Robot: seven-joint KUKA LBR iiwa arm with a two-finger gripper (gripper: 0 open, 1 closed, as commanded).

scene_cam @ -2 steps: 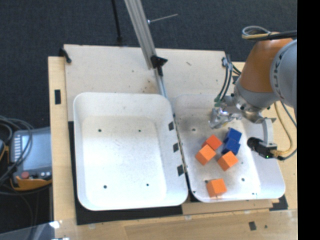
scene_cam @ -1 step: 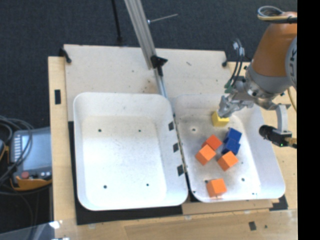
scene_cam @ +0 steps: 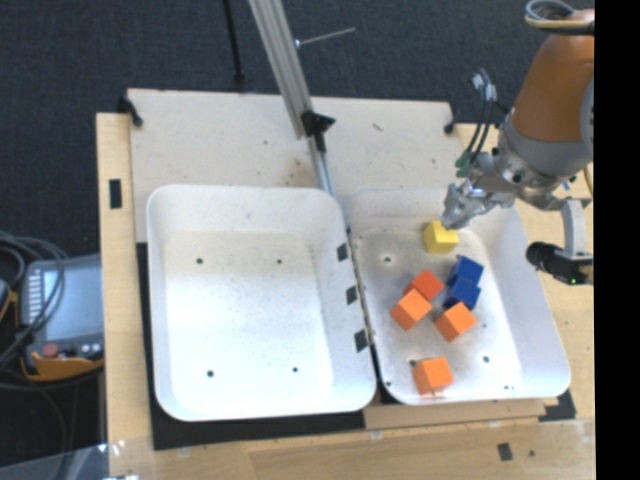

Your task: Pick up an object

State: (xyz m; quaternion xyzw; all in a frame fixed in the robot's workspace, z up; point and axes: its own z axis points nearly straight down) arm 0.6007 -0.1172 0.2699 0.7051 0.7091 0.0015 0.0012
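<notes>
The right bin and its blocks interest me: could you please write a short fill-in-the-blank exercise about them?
1. The tool hangs just above the ____ block.
2. All the blocks lie in the ____ bin.
3. The number of orange blocks in that bin is ____.
4. The two ____ blocks touch each other.

Missing words: yellow; right; four; blue
</notes>
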